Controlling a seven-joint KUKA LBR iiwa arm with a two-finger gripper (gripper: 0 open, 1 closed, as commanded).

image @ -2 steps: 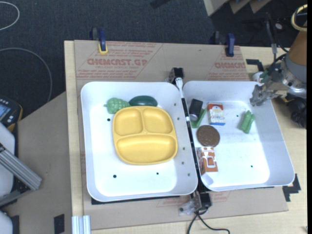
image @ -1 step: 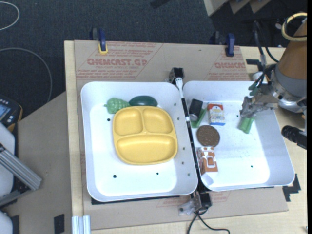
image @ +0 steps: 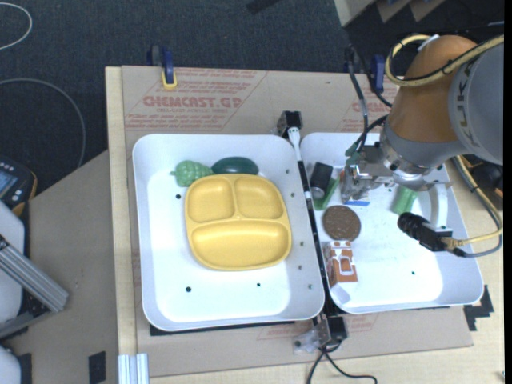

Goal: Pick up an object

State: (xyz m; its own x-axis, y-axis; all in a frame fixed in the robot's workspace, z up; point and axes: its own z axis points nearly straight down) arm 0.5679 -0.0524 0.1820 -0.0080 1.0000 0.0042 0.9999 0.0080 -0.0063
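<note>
Reaching looked like the step in hand: we saw the gripper [image: 354,184] low in the right bin [image: 416,282], just above a brown disc [image: 342,222]. Jaws' state we couldn't tell. Next, we judged, it needed lowering onto something.

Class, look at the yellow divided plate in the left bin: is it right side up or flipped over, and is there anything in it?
Right side up and empty: the yellow divided plate shows its three bare hollows facing upward.

Divided plate [image: 238,219] in left bin [image: 152,238]; round disc [image: 342,222] in right bin [image: 416,290].
</note>
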